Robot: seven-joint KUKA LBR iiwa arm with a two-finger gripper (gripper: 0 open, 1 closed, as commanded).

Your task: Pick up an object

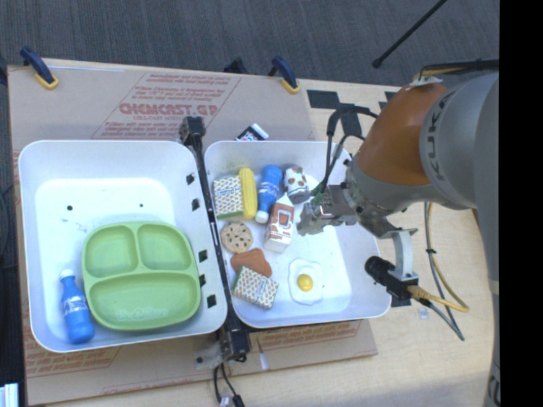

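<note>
The right bin (361,299) holds several toy foods: a yellow corn cob (248,192), a blue bottle (269,185), a patterned packet (226,197), a small carton (281,226), a chocolate-chip cookie (237,236), a brown piece (252,264), a checkered packet (255,287), a fried egg (305,282) and a small red-and-white piece (295,179). My gripper (312,216) hangs low over the bin's middle, just right of the carton. The wrist hides its fingertips, and I see no object between them.
The left bin (34,185) holds a green divided plate (140,275) and a blue bottle (75,309) in its near left corner. Black clips (193,128) join the bins. The grey arm with its orange band (403,138) covers the right bin's right side.
</note>
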